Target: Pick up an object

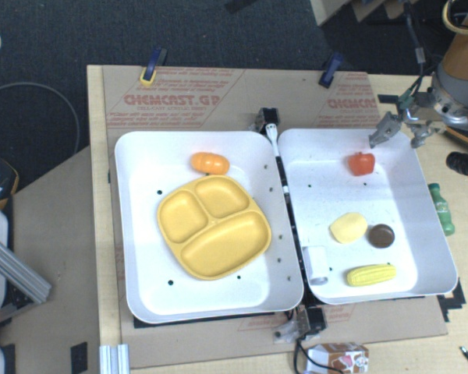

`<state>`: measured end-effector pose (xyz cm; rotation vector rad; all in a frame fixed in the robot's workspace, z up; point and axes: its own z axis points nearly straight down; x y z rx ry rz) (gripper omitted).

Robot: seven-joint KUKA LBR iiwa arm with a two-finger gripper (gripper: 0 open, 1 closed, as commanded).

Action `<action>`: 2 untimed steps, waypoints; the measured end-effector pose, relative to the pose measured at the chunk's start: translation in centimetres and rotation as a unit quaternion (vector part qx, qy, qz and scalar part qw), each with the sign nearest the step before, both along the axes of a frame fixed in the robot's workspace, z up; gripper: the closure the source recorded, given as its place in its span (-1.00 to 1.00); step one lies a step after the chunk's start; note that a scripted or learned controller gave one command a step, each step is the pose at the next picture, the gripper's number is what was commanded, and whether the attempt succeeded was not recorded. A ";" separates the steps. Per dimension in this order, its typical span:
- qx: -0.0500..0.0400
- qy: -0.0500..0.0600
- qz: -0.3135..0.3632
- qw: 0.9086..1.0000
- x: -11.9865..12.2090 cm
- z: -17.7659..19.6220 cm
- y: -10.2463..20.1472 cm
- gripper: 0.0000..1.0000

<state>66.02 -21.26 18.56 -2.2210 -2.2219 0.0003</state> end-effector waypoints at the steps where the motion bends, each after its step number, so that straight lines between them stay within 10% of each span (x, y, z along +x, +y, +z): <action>1: 0.001 0.000 0.001 1.000 0.6 -8.1 -0.7 -1.00; 2: 0.001 0.002 -0.001 1.000 -6.3 -1.9 -1.1 -1.00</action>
